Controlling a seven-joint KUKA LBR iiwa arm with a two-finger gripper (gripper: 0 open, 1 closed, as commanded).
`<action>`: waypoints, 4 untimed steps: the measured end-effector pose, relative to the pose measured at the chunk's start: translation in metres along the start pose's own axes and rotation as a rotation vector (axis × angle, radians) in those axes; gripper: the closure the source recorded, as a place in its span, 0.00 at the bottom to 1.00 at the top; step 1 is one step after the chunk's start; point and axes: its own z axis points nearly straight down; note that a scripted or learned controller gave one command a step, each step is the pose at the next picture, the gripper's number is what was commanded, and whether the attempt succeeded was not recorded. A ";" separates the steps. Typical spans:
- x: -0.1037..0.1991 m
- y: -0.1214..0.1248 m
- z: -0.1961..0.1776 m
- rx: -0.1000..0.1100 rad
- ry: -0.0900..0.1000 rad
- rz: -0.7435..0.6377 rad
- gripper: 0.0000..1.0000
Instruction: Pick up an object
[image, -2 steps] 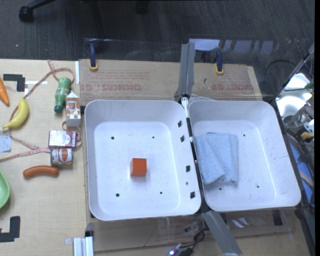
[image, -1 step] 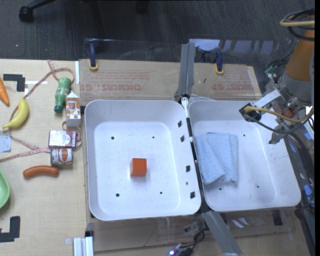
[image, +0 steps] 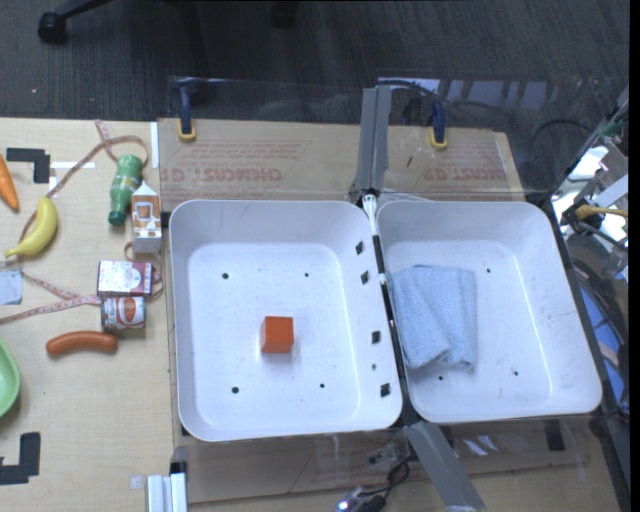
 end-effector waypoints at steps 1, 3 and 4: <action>-0.011 0.008 -0.036 0.000 0.000 0.247 0.00; -0.050 -0.010 0.000 0.000 0.000 0.252 0.00; 0.018 -0.052 0.081 0.002 -0.001 0.248 0.00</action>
